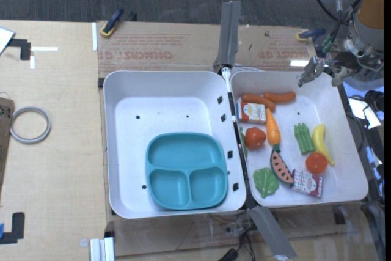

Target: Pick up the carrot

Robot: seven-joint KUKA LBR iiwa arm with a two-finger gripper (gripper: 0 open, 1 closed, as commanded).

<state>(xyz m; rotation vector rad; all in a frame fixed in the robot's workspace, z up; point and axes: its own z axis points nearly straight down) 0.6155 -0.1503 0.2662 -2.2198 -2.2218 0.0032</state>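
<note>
The carrot (272, 126) is a small orange cone lying nearly upright near the middle of the right bin (342, 110), between a ketchup packet (253, 112) and green beans (302, 137). My gripper (321, 77) hangs over the bin's far right corner, up and to the right of the carrot and well apart from it. Its fingers are spread and hold nothing.
Around the carrot lie sausages (269, 97), two tomatoes (255, 137) (316, 162), a banana (322, 143), a watermelon slice (281, 167), a green leaf (265, 181) and a small packet (307, 183). The left bin (122, 131) holds a teal divided plate (186, 171). A tape roll (27, 124) lies on the bench.
</note>
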